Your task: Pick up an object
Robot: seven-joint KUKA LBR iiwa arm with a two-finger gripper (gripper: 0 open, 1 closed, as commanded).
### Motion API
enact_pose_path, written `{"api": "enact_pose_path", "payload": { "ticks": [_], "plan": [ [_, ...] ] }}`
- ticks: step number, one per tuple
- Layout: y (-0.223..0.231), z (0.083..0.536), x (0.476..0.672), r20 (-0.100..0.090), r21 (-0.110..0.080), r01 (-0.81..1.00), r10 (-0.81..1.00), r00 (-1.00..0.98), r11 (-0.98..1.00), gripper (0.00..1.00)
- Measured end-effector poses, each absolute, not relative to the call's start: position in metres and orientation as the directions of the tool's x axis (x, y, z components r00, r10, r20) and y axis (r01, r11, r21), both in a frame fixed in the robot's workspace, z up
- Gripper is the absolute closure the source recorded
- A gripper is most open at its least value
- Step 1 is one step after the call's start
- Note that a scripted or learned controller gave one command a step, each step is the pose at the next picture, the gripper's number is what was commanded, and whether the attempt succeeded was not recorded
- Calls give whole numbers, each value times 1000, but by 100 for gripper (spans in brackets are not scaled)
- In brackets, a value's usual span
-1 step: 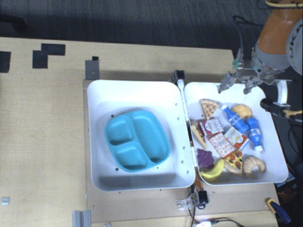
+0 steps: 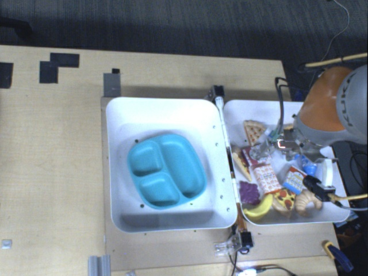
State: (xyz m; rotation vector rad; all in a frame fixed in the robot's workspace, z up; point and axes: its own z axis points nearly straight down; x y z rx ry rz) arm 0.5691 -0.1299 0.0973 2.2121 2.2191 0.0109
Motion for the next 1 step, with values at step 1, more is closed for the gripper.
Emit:
{"api": "enact_pose_path", "payload": {
  "ticks": [1],
  "plan": [
    [-128,109,571,1,15,1000,1000,-5,5,100]
  ]
}}
